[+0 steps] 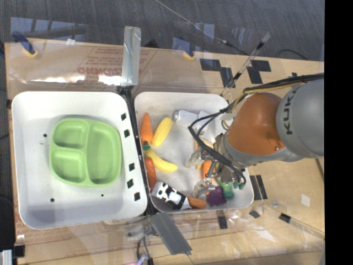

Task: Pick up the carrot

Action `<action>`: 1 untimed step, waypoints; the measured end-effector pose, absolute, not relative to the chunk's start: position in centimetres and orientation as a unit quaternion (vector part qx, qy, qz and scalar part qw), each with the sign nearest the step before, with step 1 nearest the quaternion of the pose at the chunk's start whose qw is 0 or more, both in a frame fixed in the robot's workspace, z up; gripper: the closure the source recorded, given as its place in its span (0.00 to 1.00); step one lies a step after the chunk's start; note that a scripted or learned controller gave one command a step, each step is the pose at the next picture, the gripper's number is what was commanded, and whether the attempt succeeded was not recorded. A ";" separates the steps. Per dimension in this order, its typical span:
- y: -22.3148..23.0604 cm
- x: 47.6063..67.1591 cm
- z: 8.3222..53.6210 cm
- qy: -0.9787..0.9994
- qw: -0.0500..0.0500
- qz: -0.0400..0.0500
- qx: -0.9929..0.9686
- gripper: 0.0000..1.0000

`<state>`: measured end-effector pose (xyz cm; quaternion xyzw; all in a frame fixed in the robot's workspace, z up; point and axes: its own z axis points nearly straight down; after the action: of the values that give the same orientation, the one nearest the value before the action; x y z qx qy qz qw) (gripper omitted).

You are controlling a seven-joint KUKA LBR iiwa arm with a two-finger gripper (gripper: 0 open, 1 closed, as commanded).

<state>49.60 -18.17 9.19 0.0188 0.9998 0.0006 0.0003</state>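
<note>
A carrot [145, 130] with a green stem end lies along the left wall of the right bin [182, 99], beside a yellow corn cob [162, 131]. A second orange carrot-like piece [150, 173] lies lower on that wall, under a banana [161, 163]. My gripper [197, 173] is down in the right half of this bin, to the right of both carrots and apart from them. It is open, its fingers spread, and a small orange piece [207, 168] shows between them close to the wrist.
The left bin [22, 148] holds a green divided plate [86, 152]. In the right bin there are also a white bottle [186, 115] at the back, a black-and-white item [167, 195], an orange item [197, 202] and a purple item [216, 196] along the front wall. Cables loop over the wrist.
</note>
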 end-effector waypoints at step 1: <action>-18.0 49.8 10.2 1.000 0.001 0.000 0.015 1.00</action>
<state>49.77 -18.02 10.21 0.0146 0.9999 0.0004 0.0009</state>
